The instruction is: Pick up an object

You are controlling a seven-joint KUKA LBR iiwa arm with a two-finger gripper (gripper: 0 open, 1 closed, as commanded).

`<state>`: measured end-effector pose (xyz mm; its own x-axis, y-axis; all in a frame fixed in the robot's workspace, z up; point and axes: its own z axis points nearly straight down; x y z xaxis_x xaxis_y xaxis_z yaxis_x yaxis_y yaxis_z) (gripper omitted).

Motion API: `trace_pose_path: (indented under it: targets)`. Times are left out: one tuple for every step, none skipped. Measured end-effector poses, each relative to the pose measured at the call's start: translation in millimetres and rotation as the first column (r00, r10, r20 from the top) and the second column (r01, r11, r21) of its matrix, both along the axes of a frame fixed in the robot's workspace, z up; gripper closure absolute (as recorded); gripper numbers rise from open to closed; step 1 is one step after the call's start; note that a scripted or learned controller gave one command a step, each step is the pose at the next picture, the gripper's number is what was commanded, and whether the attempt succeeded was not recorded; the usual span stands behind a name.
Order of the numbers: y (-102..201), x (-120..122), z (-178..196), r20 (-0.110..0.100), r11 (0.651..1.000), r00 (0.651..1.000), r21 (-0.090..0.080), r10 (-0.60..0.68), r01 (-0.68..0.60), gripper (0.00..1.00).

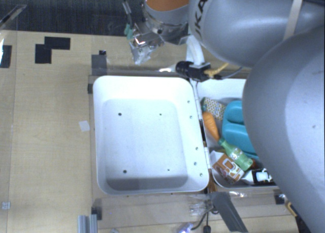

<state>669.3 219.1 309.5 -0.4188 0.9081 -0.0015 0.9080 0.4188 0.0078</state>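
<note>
Camera view: gripper [143, 49] high beyond the bins, finger state unclear.
Carrot [211, 126] lies well right, lengthwise along the bin [223, 86].

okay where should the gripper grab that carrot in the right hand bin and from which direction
Probably the carrot's middle, coming straight down from above. It lies flat and slim along the bin's left wall, so the fingers would close across its narrow width. The blue object sits close on its other side, leaving little room.
</note>
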Motion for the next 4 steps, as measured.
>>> trace_pose_path:
  targets:
    - [1.7,0.8,12.4,0.007,1.0,1.0,0.001,0.005,-0.005,1.0]
    - [-24.7,-61.4,-75.5,-0.005,1.0,1.0,-0.001,0.025,-0.025,1.0]
    - [-97.2,-8.1,-68.4,0.0,0.934,0.934,-0.003,0.358,-0.358,1.0]
    - [-97.8,-39.8,-117.4,-0.002,0.977,0.977,-0.001,0.214,-0.214,1.0]
